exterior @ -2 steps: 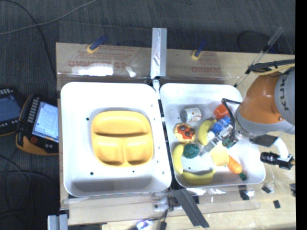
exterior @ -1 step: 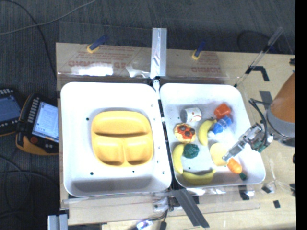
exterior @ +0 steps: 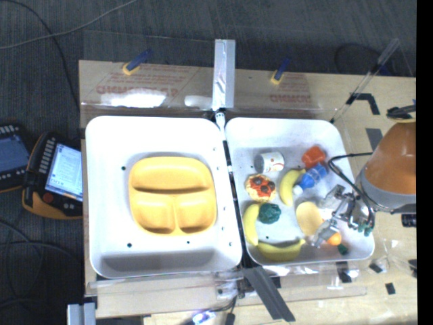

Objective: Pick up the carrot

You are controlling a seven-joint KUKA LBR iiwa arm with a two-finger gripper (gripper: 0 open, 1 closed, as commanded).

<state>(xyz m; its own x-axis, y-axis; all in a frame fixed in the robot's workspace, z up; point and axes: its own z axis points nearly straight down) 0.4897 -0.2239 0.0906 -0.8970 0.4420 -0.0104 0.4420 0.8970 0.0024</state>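
The carrot (exterior: 332, 239) is a small orange piece with a green tip. It lies in the right bin (exterior: 284, 128), in the near right corner. My gripper (exterior: 334, 225) reaches in from the right and hangs just above the carrot's upper end, close to it or touching it. The metal wrist parts cover part of the carrot. The carrot rests low in the bin and does not look lifted.
The right bin also holds a pale yellow disc (exterior: 308, 216) beside the carrot, bananas (exterior: 280, 250), a green piece (exterior: 270, 213), a blue bottle (exterior: 312, 179), a red piece (exterior: 313, 156) and a white cup (exterior: 271, 161). In the left bin lies a yellow divided tray (exterior: 173, 193).
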